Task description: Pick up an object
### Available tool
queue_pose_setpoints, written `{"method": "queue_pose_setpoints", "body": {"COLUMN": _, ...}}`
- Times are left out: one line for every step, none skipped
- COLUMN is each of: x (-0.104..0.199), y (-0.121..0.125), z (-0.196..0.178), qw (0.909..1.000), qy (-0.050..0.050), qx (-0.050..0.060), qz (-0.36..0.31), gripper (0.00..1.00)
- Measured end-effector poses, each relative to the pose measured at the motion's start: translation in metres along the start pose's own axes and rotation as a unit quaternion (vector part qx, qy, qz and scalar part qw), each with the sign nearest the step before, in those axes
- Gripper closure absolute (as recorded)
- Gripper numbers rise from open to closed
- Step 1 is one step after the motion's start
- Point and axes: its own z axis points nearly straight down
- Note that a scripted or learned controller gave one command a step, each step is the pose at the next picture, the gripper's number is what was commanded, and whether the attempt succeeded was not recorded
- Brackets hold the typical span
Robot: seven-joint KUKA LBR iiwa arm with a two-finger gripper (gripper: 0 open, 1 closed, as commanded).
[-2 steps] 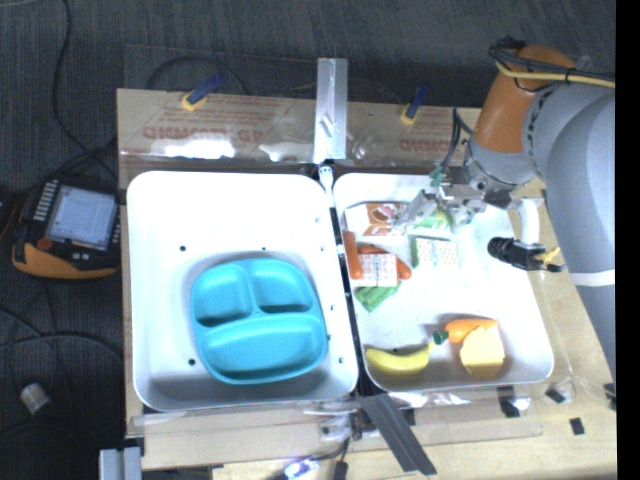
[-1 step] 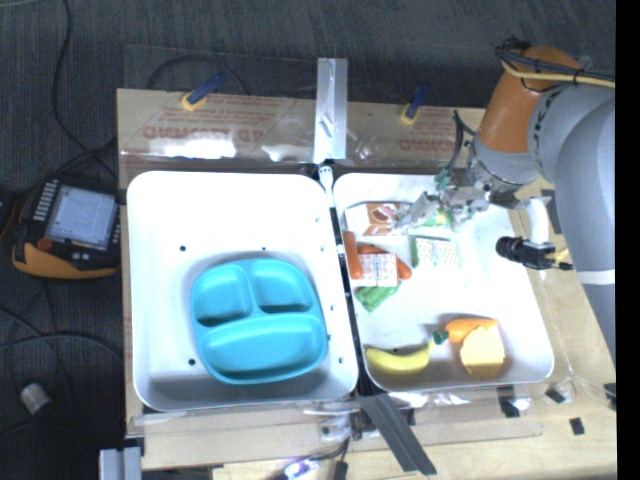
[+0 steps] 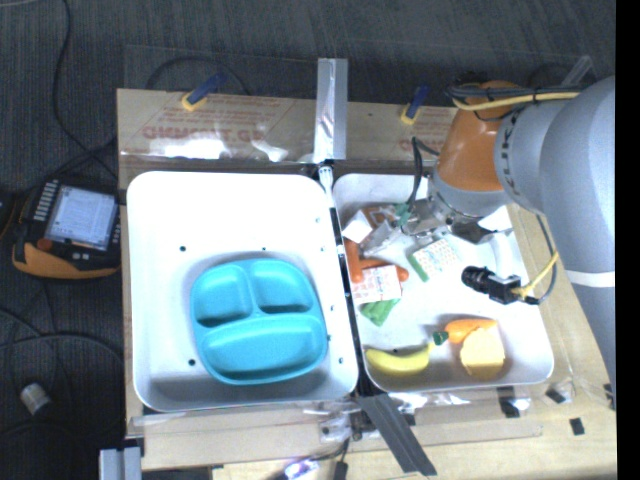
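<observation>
The right bin [image 3: 530, 368] holds several small items. A yellow banana [image 3: 400, 358] lies at its front, with a yellow-orange block [image 3: 483, 353] and an orange piece [image 3: 465, 328] to its right. A white and red packet [image 3: 378, 283] sits over a green item [image 3: 378, 311] near the bin's left wall, beside an orange stick [image 3: 350, 268]. A white card with green print [image 3: 435, 260] lies in the middle. My gripper [image 3: 388, 233] reaches down into the back left of this bin, just above the packet. The arm's orange band [image 3: 470, 158] hangs over the back rim.
The left bin [image 3: 160, 268] carries a blue divided plate [image 3: 260, 318]. A black cylinder on a yellow cable [image 3: 490, 280] hangs over the right bin's right side. The ridge between the bins [image 3: 338, 258] runs close to the gripper. A handheld screen [image 3: 70, 223] lies off the bench, left.
</observation>
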Motion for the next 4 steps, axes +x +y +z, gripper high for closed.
{"method": "queue_pose_setpoints", "body": {"x": -0.083, "y": 0.023, "z": 0.004, "qw": 0.9993, "qy": 0.005, "qx": 0.012, "qz": -0.035, "gripper": 0.0}}
{"method": "queue_pose_setpoints", "body": {"x": -0.011, "y": -0.005, "z": -0.033, "qw": 0.9996, "qy": 0.003, "qx": 0.004, "qz": 0.029, "gripper": 0.0}}
{"method": "queue_pose_setpoints", "body": {"x": -0.029, "y": -0.13, "z": -0.007, "qw": 0.9988, "qy": -0.003, "qx": -0.007, "qz": 0.049, "gripper": 0.0}}
{"method": "queue_pose_setpoints", "body": {"x": 0.031, "y": -0.034, "z": -0.094, "qw": 0.9964, "qy": 0.002, "qx": 0.005, "qz": 0.084, "gripper": 0.0}}
